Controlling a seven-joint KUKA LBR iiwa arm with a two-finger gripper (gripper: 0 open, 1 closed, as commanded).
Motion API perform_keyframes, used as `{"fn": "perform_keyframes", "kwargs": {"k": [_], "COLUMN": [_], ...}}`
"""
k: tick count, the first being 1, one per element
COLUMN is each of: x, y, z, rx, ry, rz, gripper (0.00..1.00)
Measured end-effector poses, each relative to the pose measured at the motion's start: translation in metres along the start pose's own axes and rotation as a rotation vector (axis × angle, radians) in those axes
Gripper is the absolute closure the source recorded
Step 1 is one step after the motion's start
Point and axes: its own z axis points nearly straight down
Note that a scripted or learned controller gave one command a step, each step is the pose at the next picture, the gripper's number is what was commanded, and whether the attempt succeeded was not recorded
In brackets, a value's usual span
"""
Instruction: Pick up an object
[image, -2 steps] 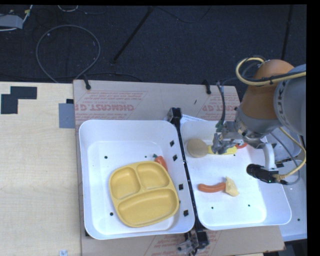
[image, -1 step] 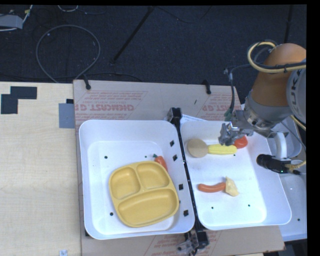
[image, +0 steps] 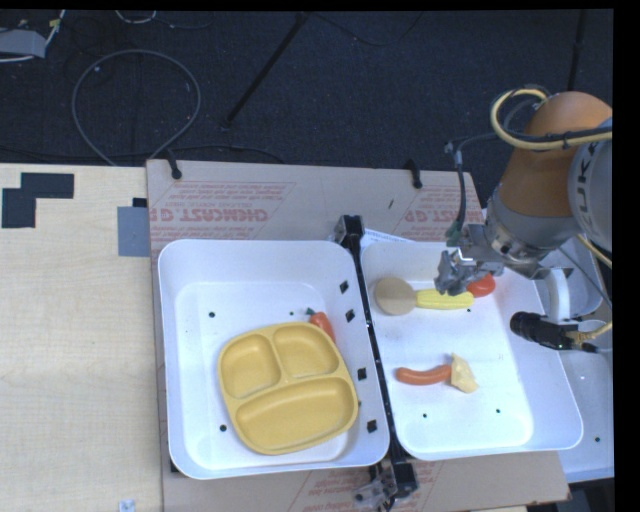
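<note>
1. Two white bins sit side by side on the bench, the left bin (image: 190, 300) and the right bin (image: 540, 420), with a black divider between them
2. The grey arm (image: 545, 170) with its orange band comes in from about 2 o'clock and ends over the upper part of the right bin
3. Its gripper (image: 456, 275) hangs right at the yellow banana-shaped toy (image: 443, 298), which lies flat near 12 o'clock in the right bin; from where I stand I cannot tell how the claw is set, or whether anything sits in it
4. A small red-orange piece (image: 482, 286) pokes out just to the 3 o'clock side of the gripper
5. A round tan disc (image: 394, 296) lies just beside the banana's left end, toward 9 o'clock
6. Nearer the middle of that bin, an orange sausage (image: 422, 375) touches a pale yellow wedge (image: 463, 375) on its right
7. The left bin holds a yellow divided tray (image: 288, 388), tilted a little, with a small orange thing (image: 320, 323) at its upper edge, around 1 o'clock of the tray
</note>
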Motion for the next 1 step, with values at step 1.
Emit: {"fn": "perform_keyframes", "kwargs": {"k": [1], "x": [0.0588], "y": [-0.0092], "z": [0.0064], "rx": [0.001], "ry": [0.002], "rz": [-0.003], "gripper": [1.00]}}
